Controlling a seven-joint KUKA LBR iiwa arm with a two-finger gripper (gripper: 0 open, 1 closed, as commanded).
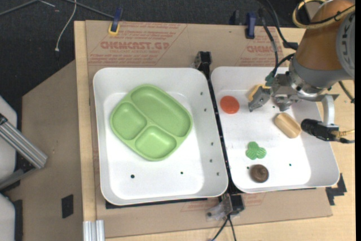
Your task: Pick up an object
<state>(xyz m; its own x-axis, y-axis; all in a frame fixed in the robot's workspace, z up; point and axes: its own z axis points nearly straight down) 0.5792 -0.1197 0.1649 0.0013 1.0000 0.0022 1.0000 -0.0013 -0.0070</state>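
The right bin [321, 178] holds several small items: an orange-red disc [229, 104], a tan loaf-shaped piece [287, 125], a green clover-shaped piece [255, 150] and a brown round piece [259, 172]. My gripper [268, 101] hangs over the bin's upper middle, between the disc and the tan piece. Its two dark fingers [256, 101] stand apart and nothing shows between them, so it is open. A small yellow part sits just above the left finger. The disc lies a short way left of the left finger.
The left bin [107, 178] carries a green three-compartment plate [150, 121]. A black divider clip [203, 59] sits between the bins at the back. Cables and a black connector [318, 128] hang by the arm's wrist, over the right bin's right side.
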